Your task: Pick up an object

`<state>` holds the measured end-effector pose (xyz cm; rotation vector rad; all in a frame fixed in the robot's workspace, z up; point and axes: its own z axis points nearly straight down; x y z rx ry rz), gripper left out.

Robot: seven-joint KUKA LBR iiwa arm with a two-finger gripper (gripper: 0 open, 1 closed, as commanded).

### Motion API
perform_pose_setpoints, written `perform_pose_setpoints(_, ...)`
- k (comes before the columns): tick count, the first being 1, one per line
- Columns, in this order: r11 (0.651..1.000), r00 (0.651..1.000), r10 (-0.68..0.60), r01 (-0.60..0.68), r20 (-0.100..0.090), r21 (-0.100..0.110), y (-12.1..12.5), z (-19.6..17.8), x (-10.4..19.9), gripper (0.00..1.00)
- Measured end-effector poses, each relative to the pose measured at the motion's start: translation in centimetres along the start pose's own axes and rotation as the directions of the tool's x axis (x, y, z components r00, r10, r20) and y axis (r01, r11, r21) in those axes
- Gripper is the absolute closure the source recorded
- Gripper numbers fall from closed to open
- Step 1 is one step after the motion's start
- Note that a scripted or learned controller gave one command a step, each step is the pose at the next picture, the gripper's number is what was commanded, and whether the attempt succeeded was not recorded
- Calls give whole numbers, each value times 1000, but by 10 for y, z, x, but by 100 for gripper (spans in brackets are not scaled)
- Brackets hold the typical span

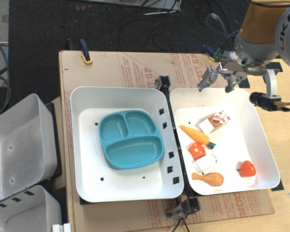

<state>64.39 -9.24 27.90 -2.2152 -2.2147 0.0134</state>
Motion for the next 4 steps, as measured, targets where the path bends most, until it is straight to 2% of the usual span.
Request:
perform_pose_setpoints(1,1000,1000,-2,2,1,-13,2,-7,0,0)
perform_pose_setpoints(2,1000,1000,-4,4,0,-8,5,46,10,0)
perform_pose_setpoints(4,1000,1000,2,-2,1,-8,16,155,-5,0)
